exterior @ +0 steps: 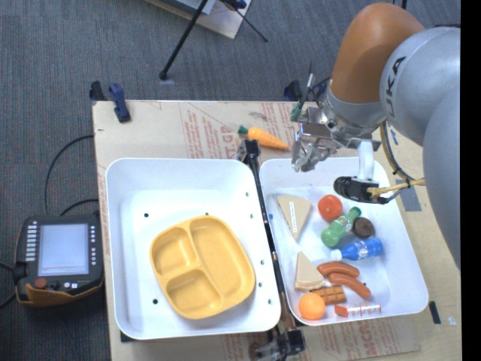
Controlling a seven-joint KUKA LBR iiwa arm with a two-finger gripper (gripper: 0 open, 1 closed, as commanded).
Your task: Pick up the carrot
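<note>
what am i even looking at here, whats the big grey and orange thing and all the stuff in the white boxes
The big grey and orange thing is a robot arm, reaching in from the right. The picture comes from one fixed camera above the bench, looking down at a slant. At the arm's tip is its claw, the part meant for grasping, hanging over the top edge of the right bin; nothing shows between its fingers.

The bench holds two shallow white bins. The left bin holds a yellow divided tray. The right bin holds toy food: two wedges, a tomato, green and blue bottles, sausages, an orange and some smaller bits.

The carrot, which the arm should pick up, lies outside the bins on the cardboard bench top, left of the claw. The screen device on the floor at left is a handheld controller.
</note>
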